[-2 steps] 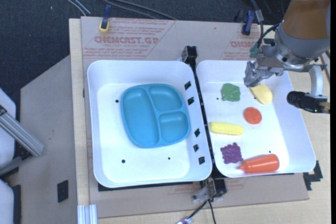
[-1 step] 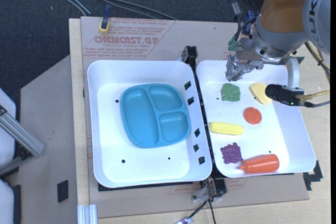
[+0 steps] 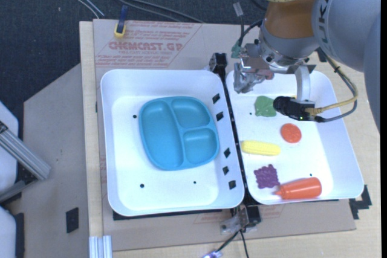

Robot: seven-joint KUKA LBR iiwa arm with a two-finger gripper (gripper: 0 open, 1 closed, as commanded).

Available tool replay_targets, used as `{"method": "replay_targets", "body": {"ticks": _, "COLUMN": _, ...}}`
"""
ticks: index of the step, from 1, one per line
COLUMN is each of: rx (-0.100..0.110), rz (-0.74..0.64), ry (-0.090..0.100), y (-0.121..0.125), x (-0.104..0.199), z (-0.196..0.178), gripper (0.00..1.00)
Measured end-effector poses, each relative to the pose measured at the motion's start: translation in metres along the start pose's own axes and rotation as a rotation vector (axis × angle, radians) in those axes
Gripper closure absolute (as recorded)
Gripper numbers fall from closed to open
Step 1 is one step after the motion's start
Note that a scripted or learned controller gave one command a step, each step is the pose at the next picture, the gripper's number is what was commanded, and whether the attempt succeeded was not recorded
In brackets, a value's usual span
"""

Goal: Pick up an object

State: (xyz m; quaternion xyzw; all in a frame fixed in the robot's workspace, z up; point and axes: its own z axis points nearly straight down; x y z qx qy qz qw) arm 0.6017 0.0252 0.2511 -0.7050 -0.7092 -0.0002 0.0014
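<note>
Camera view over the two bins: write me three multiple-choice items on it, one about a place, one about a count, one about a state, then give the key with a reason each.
1. Where does the blue divided plate lie?
A. in the left bin
B. in the right bin
C. on the cardboard behind the bins

2. How many toy foods lie in the right bin?
A. three
B. five
C. eight

3. How does the orange carrot sit?
A. standing upright
B. between the gripper's fingers
C. lying on its side near the bin's front edge

Key:
1 A, the plate rests on the left bin's floor.
2 B, green piece, red round piece, yellow corn, purple grapes and carrot.
3 C, it lies flat, far from the gripper.
</note>
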Motion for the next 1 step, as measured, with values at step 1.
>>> {"method": "replay_targets", "body": {"ticks": 1, "rx": -0.003, "rz": 0.001, "ry": -0.001, "y": 0.0267, "x": 0.0462, "z": 0.0198, "gripper": 1.0}}
